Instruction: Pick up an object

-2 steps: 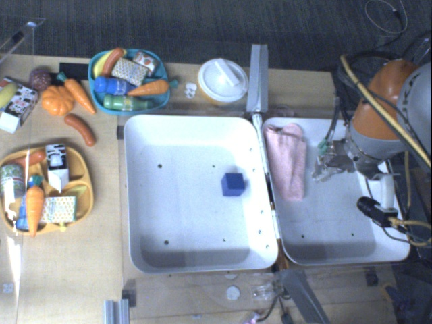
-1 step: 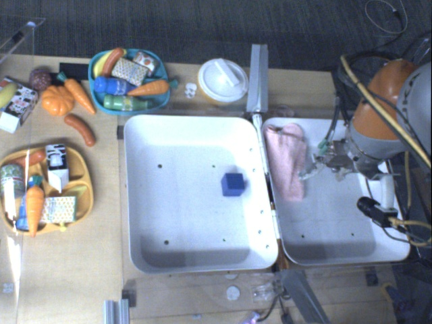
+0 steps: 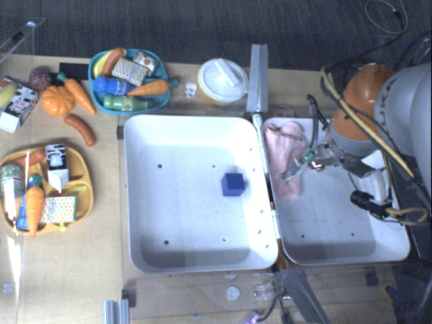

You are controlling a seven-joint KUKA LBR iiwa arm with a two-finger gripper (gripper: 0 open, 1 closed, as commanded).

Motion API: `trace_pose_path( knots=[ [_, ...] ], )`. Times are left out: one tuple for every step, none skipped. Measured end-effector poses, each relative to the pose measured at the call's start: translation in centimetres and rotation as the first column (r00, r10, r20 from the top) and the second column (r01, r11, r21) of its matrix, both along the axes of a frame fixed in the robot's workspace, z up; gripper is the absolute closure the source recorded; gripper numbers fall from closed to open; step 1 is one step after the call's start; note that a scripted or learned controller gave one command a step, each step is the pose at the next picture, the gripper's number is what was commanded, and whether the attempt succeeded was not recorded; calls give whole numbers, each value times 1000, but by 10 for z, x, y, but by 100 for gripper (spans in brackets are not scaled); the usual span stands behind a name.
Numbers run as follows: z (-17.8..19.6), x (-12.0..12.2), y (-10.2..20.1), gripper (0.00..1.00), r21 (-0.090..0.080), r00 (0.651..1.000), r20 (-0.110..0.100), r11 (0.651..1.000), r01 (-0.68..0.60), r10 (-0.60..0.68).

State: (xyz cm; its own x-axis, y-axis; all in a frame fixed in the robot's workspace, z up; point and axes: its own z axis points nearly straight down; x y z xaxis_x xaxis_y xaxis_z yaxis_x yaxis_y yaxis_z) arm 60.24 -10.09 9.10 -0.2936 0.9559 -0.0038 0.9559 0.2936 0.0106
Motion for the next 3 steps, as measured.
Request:
trace_pose_path(
  knots=[
    [10,2,3,100,4,1000,3,1000,-2,2],
    [91,16,57,100,1,995,-13,995,97,-97],
    [186,0,46,100,0,996,-12,997,83,-83]
  ],
)
